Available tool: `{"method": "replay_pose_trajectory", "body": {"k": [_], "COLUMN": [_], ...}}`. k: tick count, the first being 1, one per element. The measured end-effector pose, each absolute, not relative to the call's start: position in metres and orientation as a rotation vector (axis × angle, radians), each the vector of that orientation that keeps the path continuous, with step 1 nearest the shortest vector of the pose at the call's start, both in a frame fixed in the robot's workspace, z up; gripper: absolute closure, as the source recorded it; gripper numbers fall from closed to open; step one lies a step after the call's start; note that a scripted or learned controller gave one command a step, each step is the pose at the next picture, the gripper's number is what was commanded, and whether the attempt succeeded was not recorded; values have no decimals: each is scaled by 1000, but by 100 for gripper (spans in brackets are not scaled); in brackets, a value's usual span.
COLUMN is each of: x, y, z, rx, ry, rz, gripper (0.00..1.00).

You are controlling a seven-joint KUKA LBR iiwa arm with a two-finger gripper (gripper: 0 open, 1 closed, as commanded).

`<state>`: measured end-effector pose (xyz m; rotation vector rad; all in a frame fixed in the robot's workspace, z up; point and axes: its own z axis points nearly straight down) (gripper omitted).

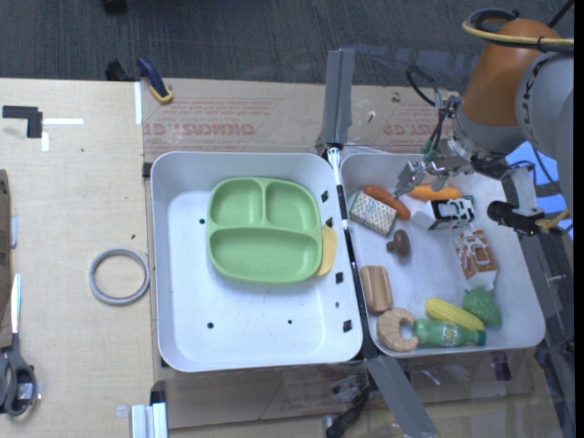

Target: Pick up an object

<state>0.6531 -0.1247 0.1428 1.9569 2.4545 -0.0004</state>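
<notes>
- While the gripper (412,179) hovers at the right bin's (520,272) twelve o'clock, I cannot tell its state.
- Orange carrot (436,192) beside it: light, stiff, slippery; grasp mid-length.

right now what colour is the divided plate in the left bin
Light green; the divided plate shows plainly in the camera view.

2 white bins (173,272), 1 green plate (265,229), 1 tape ring (119,275), 1 scissors (16,379), roughly 10 small items in right bin (525,281).

Grey arm (552,99) with orange band (502,76), black cables and metallic end effector (422,173).
</notes>
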Motion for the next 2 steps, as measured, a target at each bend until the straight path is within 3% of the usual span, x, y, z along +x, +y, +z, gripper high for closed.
{"method": "replay_pose_trajectory", "body": {"k": [1, 2], "x": [610, 659], "y": [-102, -123], "z": [94, 93], "rx": [1864, 1731], "ry": [2522, 2620], "rz": [4, -2], "gripper": [0, 0]}}
